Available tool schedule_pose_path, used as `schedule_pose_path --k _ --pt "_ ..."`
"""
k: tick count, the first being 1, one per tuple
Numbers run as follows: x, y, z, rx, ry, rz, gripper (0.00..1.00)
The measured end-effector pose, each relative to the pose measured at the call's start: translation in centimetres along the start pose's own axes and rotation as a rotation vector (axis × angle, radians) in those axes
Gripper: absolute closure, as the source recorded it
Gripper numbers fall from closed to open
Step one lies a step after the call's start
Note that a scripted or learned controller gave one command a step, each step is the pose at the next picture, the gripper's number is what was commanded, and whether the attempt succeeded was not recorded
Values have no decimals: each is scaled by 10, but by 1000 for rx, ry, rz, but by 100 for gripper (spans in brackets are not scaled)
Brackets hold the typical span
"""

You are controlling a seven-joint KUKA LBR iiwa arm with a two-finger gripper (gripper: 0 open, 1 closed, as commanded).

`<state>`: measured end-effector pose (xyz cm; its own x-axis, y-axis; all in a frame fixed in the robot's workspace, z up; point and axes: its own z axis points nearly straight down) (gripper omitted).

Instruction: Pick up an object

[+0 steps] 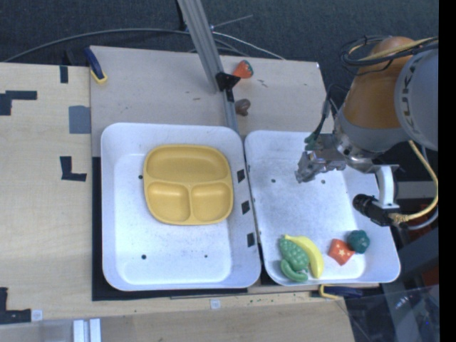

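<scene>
While the gripper [308, 171] hangs over the upper, bare part of the right bin [299, 212], every candidate for the pick lies along that bin's near edge, well apart from it. At this slant and size I cannot tell how the tool is set, and nothing shows in its grasp.

A yellow toy banana [311, 252] rests against a green knobbly toy vegetable [291, 256], the two touching, so a grasp on either would likely nudge the other. Just beside them to the right sit a small red-orange toy [340, 251] and a dark green rounded toy [358, 241], also touching each other. All four crowd the bin's lower rim, probably having slid or been dropped there, which leaves little room on the rim side.

In the left bin [114, 191] a yellow three-compartment plate [189, 184] lies flat, nothing on it. It is wide and shallow, a poor fit for a narrow two-finger tool.

As a judgement, the task is at the approach stage: the arm [385, 98] would need to travel toward the near edge and descend, with the red-orange and dark green pair closest to its side.
</scene>
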<state>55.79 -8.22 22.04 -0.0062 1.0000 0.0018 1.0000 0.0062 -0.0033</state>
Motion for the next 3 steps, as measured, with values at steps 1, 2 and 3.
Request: schedule_pose_path --k 1,2,3 --pt "52 -9 10 0 0 0 100" --pt "108 -17 -4 -2 0 -2 100" --pt "159 -24 6 1 -1 -1 100"
